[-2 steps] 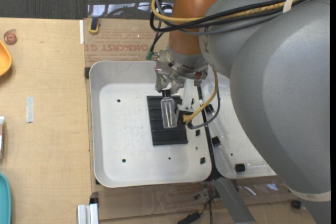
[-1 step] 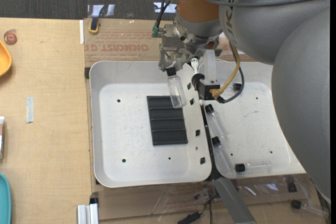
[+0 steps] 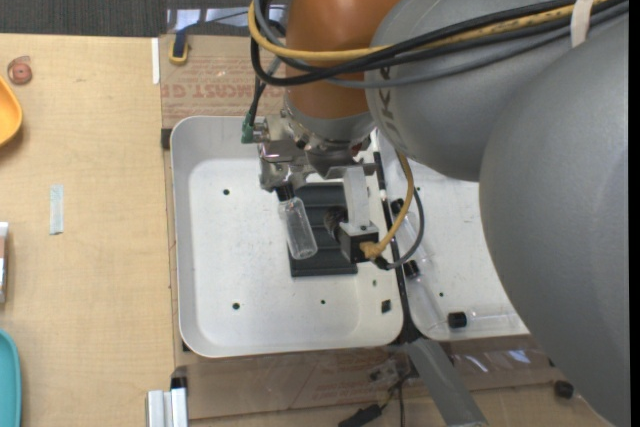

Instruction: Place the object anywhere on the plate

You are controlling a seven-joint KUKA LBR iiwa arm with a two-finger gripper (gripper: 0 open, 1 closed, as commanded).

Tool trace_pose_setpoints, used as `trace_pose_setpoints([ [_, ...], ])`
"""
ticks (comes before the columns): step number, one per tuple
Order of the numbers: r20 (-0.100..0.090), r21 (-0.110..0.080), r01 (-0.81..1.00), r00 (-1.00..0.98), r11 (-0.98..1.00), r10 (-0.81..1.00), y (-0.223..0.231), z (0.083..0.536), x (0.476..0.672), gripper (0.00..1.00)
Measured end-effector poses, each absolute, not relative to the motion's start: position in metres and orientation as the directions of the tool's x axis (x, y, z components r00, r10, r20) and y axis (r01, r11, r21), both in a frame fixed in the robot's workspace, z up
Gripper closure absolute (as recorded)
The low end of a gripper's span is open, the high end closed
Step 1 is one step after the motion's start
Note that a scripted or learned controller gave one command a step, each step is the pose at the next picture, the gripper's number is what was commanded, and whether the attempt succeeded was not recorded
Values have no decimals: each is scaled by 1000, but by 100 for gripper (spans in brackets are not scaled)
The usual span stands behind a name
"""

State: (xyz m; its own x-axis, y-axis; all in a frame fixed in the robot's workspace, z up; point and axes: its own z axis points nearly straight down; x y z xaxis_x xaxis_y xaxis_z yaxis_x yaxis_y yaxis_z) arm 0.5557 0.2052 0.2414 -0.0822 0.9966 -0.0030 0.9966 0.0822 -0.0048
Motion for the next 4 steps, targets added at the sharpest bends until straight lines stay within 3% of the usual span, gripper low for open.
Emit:
trace_pose_setpoints([
  [1,-2,-3,967,-256,256,967,205,191,610,100],
  [2,-3,-1,928,-373,373,928,187,236,660,100],
  [3,-3,-2,1000,-22,22,1000,219,271,648,100],
  [4,-3,-5,995,-102,102,995,226,241,610,100],
])
